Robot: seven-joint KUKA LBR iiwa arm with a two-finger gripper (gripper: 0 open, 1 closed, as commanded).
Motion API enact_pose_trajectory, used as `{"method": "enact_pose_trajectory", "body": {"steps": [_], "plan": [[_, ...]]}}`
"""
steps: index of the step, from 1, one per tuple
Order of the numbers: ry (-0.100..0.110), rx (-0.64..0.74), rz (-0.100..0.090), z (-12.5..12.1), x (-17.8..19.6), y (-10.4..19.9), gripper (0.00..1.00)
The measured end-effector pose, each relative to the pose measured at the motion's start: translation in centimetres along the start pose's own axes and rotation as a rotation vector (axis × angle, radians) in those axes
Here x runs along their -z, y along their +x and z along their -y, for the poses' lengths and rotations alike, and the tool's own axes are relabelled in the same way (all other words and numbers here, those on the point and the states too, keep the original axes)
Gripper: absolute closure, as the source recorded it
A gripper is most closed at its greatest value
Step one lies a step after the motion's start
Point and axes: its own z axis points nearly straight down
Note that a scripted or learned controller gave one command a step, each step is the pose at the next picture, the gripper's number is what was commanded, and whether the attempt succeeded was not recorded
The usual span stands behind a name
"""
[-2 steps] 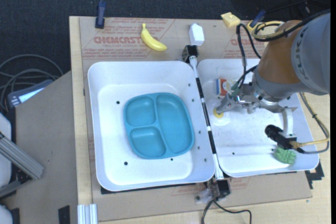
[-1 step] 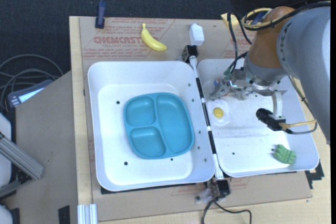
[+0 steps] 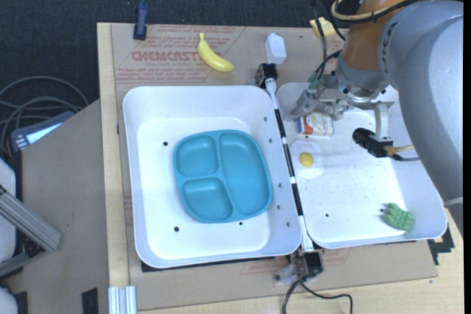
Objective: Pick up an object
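From above, the gripper (image 3: 321, 108) hangs low at the right bin's (image 3: 368, 228) far-left corner, right over a small red-and-white packet (image 3: 319, 126); I can't tell how its tips are set. It looks like the reaching step, so next it needs a square descent and a firm close.

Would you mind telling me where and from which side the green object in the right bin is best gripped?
Probably across its narrow middle, coming straight down from above. The green object lies flat and alone near the right bin's lower right corner, lumpy and slightly elongated, so the hand has room on both long sides; the rim crowds its far end.
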Motion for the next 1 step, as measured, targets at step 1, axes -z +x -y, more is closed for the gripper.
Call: {"method": "enact_pose_trajectory", "body": {"steps": [1], "plan": [[-0.003,0.001,0.002,-0.07,1.06,0.02,1.0]]}}
